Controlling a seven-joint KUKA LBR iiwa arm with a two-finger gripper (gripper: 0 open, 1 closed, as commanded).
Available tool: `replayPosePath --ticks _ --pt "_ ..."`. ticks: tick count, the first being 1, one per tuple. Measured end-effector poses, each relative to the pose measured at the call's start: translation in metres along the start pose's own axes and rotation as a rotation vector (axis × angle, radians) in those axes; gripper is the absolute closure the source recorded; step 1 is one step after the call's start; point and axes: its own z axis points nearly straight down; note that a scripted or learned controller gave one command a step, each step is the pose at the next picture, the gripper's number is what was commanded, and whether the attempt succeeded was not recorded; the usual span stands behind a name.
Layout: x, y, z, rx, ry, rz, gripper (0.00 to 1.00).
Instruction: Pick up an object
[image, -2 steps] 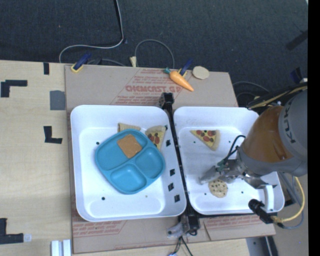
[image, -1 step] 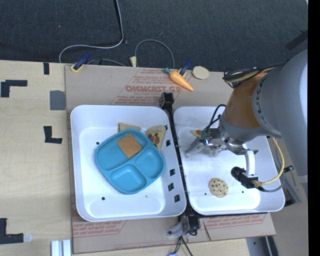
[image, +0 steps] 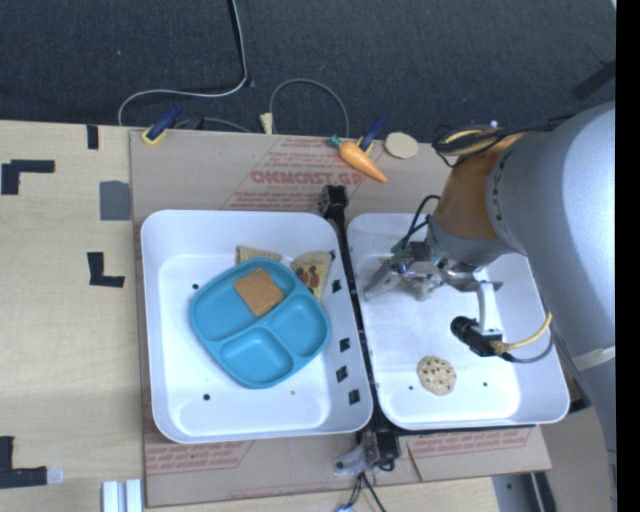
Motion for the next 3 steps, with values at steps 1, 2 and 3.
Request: replayPosePath --ticks 1,2,3 --pt "-0.015 0.051 -0.003 -0.003 0.0 -0.001 0.0" --pt "-0.022 0.064 0.0 0.005 0.003 0.001 0.0" --pt "-0.002 0.064 0.0 0.002 -0.003 0.001 0.0"
